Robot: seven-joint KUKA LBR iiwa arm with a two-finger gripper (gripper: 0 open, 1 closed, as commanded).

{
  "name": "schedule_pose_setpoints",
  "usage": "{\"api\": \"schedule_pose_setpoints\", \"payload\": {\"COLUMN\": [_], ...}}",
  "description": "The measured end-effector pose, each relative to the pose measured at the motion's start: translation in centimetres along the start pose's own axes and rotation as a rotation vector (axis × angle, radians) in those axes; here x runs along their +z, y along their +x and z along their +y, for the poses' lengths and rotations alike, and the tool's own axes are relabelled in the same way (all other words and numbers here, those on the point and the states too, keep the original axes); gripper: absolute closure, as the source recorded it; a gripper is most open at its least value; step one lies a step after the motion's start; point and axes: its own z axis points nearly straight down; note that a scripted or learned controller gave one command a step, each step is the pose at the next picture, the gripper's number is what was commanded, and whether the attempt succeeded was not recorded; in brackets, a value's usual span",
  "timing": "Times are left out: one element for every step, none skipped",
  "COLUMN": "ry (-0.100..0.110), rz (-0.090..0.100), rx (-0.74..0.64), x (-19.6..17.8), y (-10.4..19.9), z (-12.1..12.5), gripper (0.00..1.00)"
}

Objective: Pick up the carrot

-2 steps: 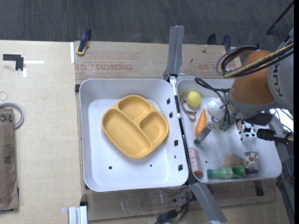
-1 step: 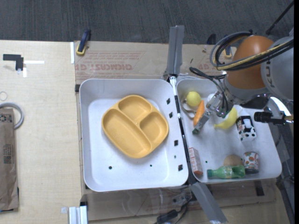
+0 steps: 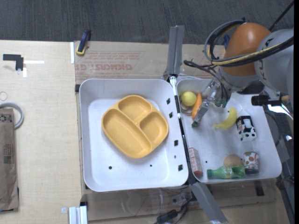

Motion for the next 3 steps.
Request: {"api": "schedule_pose_setpoints", "payload": {"ry": [0.003,-0.005,-0.003], "rz": [0.009,-0.003,-0.003], "rx": [0.004,0.25,0.224], "x": [-0.7,-9.5,-9.6], "y": [0.1,7.9,11.6], "z": [-0.2,4.7,9.4], "gripper": [1.0,1.0,1.0]}}
